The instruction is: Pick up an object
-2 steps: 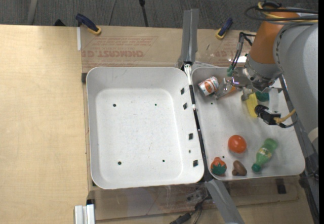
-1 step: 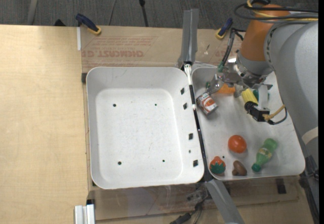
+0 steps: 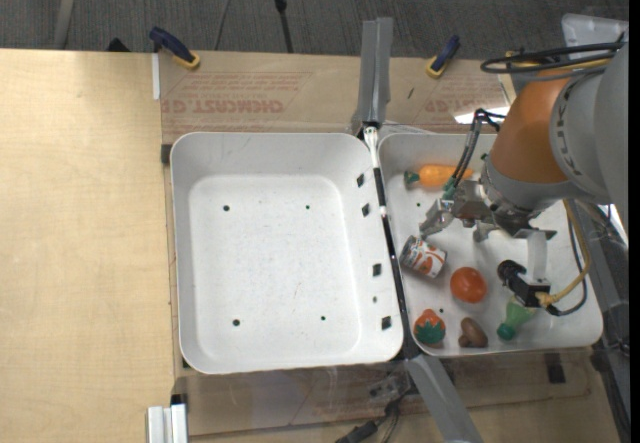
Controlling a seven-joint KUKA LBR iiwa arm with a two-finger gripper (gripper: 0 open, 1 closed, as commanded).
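Lying pale and smooth at far left, wooden bench (image 3: pixel 70 231). Sitting side by side on cardboard, two shallow white plastic bins with rounded corners: left bin (image 3: pixel 190 231) speckled and dotted with small dark holes, right bin (image 3: pixel 570 336) holding small toys. Resting near its left wall, a small red-and-white can (image 3: pixel 424 258), tilted on its side. Lying toward the back, an orange carrot shape (image 3: pixel 436 174). Sitting near the front, a round red-orange ball (image 3: pixel 467 284), a red-and-green strawberry shape (image 3: pixel 430 327), a brown lump (image 3: pixel 472 333), a green piece (image 3: pixel 512 321). Hovering just above the can, metallic gripper (image 3: pixel 440 216); cannot tell its opening.
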